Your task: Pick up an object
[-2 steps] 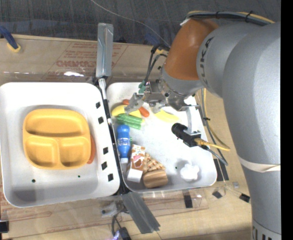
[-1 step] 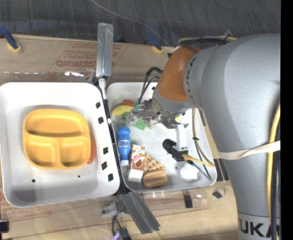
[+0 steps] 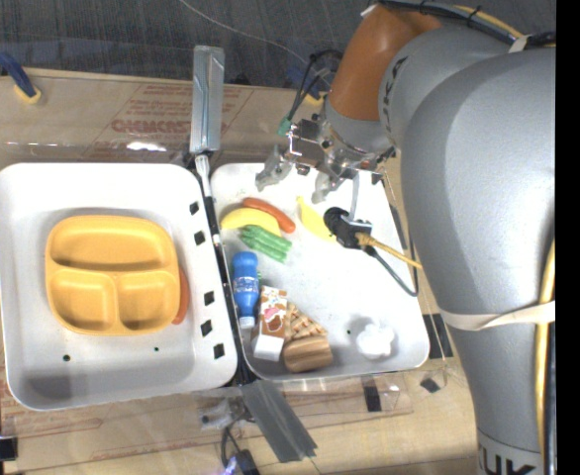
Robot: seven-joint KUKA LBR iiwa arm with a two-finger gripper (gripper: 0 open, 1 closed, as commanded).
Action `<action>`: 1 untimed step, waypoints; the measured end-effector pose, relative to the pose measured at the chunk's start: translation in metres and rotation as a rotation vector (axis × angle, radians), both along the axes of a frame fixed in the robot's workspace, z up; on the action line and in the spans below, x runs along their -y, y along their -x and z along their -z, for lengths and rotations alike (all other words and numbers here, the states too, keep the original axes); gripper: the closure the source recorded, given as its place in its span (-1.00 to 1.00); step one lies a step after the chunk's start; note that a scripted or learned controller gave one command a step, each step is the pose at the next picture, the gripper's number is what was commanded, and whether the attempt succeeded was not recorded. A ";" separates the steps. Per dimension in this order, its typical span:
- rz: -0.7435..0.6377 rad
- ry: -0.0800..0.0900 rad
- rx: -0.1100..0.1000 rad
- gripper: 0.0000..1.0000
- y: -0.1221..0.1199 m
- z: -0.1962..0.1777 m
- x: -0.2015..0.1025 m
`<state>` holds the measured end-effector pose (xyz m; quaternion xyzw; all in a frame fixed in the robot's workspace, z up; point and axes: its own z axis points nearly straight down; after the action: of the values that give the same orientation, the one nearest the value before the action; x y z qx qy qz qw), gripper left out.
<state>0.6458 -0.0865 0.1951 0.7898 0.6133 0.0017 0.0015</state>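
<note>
On the desk, two white bins sit side by side. Left bin [image 3: 13, 265] holds a yellow tray [image 3: 112, 270] at centre. Right bin [image 3: 409, 334] holds, along its left wall, a blue bottle [image 3: 244, 283] and waffle [image 3: 302, 342]; green item [image 3: 265, 241] and red item [image 3: 270, 213] lie near its far edge. Gripper [image 3: 305, 174] hangs over that far edge, fingers [image 3: 270, 174] spread apart, nothing between them.

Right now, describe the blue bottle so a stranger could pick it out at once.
Look in the right white bin, along its left wall beside the divider. There the blue bottle lies lengthwise, below the green item and left of the brown waffle-like toy. It is the only blue thing in that bin.
</note>
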 end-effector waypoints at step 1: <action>-0.116 -0.002 -0.012 -1.00 0.028 0.069 0.022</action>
<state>0.6174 -0.1089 0.1264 0.7531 0.6579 -0.0023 -0.0029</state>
